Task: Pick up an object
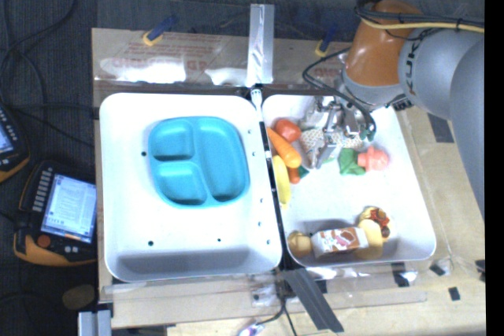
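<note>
- A blue divided tray (197, 160) is seen in the left bin (118, 193), well left of the divider (268, 169) between the bins.
- Just right of the divider, in the right bin (409, 201), a carrot (283, 147), a yellow piece (280, 179) and a red-orange toy (287, 128) are crowded together, probably as loose picking stock.
- Farther right of the divider, the tool (335, 134) is lowered over a pale meshed object (315, 140), judged the likely target; whether it is clenched or released cannot be told.
- A green piece (348, 161) and a pink piece (375, 159) lie beyond.
- A bottle (340, 240) lies along the near wall.
</note>
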`<state>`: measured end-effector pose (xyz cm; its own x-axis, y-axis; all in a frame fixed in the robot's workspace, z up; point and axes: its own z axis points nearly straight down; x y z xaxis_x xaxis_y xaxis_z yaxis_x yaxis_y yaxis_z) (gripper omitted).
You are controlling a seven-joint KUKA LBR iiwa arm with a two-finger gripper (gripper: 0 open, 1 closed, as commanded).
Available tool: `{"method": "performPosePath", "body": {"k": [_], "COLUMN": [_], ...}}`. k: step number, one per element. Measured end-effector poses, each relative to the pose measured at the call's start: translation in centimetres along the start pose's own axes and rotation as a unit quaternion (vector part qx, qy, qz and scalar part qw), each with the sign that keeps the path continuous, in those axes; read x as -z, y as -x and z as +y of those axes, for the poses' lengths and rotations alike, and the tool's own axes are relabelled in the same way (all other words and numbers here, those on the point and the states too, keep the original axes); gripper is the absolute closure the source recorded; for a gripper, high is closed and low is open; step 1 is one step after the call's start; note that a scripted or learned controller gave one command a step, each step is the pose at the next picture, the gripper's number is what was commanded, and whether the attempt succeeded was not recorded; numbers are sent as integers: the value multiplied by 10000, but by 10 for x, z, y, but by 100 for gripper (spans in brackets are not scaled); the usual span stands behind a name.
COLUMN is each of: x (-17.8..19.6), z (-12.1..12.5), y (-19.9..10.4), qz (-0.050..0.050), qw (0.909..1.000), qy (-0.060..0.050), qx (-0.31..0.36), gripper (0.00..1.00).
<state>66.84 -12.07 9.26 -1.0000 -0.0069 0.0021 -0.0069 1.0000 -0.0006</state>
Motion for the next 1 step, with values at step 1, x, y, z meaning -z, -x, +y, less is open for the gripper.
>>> {"method": "performPosePath", "body": {"k": [1], "x": [146], "z": [-27], "y": [1], "qz": [-41], "qw": [9995], "qy": [0], "qx": [-302], "gripper": [0]}}
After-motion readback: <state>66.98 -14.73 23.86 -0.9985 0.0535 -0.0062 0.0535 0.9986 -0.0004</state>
